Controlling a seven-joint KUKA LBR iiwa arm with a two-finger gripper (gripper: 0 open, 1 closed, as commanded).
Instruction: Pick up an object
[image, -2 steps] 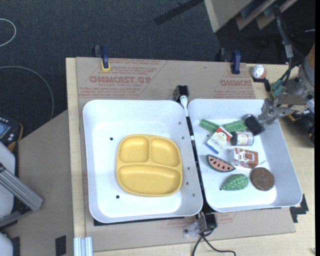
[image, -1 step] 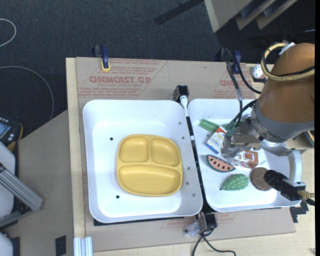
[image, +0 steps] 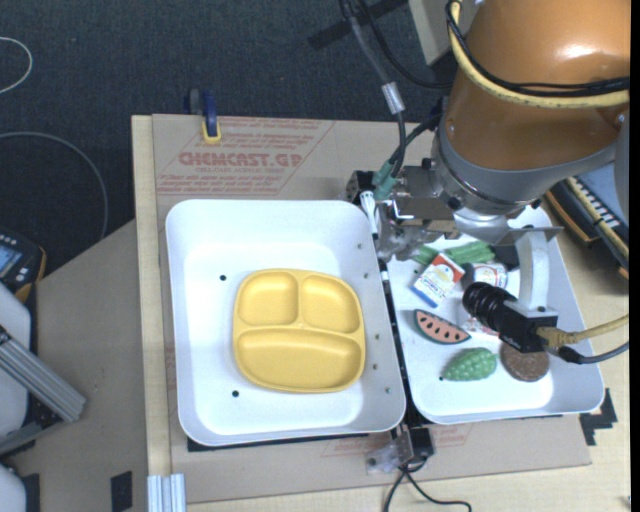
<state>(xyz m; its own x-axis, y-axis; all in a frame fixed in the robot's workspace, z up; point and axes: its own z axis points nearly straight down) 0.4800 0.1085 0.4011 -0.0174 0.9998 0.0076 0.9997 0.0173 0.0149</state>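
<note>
Overhead, arm (image: 530, 100) above right bin (image: 575, 385), watermelon slice (image: 441, 328) below.

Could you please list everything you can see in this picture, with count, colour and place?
Divided plate: one, yellow, in the left bin.
Left bin: one, white, left half of the bench.
Right bin: one, white, right of it, side by side.
Watermelon slice: one, red with green rind, middle of the right bin.
Green bumpy toy: one, green, front of the right bin.
Brown disc: one, brown, right of the green toy.
Small carton: one, white, blue and red, rear of the right bin.
Clamp: one, blue and yellow, on the board's far edge.
Black fitting with a yellowish cable: one, over the right bin.
Arm: one, grey with orange, above the right bin.
</note>
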